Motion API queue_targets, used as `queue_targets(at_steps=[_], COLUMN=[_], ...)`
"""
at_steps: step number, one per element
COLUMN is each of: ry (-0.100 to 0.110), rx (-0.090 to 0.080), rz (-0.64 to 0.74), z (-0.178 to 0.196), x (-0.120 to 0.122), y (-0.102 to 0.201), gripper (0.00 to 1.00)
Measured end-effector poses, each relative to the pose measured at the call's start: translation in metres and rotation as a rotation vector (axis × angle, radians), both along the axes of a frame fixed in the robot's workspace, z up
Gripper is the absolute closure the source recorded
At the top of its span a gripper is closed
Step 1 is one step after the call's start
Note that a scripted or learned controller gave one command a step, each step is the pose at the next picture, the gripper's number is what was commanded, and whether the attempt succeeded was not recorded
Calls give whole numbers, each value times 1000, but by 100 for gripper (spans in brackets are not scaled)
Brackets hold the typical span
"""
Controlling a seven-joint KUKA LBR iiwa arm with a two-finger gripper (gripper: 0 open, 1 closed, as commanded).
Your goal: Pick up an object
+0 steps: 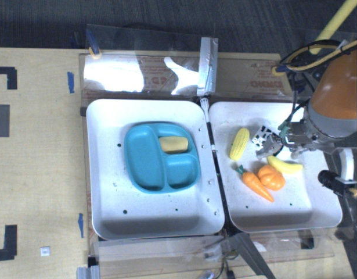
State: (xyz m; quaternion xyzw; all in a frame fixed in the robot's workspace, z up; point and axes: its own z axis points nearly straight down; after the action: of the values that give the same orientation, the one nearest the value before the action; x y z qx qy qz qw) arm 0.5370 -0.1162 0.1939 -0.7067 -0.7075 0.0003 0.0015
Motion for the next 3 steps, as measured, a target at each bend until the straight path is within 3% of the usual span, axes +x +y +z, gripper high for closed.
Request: queue_targets(at_steps=[1, 2, 3], ry=[-8, -8, -11], rx=[-3, -4, -3], rz=[-65, -69, -50], z=[-98, -90, 26], x=[-22, -22, -48], y=[-24, -25, -21], gripper=[0, 100, 100])
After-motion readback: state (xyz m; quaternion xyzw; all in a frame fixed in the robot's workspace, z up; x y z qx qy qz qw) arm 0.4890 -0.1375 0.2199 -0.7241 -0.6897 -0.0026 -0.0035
